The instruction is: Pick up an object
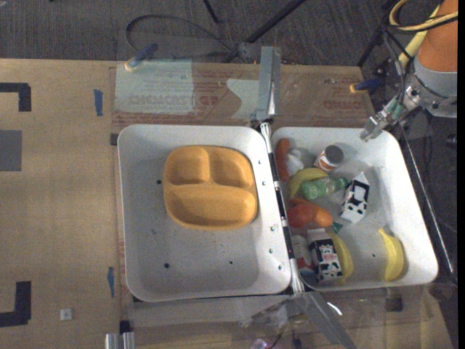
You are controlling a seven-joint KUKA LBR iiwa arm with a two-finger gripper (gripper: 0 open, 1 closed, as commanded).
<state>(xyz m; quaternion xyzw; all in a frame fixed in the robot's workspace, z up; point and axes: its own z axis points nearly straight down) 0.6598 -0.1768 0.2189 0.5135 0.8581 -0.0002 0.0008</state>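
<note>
Grey two-finger gripper [372, 128] above the right shallow white bin's [414, 217] far right corner, finger state unclear, orange divided plastic tray [210, 187] in the left white bin [138, 224]

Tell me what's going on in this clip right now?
A robot arm reaches in from the right, its gripper above the back edge of the right bin, holding nothing. That bin holds toy food: bananas, carrots, two small milk cartons. The left bin holds an orange divided plate.

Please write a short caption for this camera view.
Gripper above the right bin's far edge; orange tray in the left bin.
</note>
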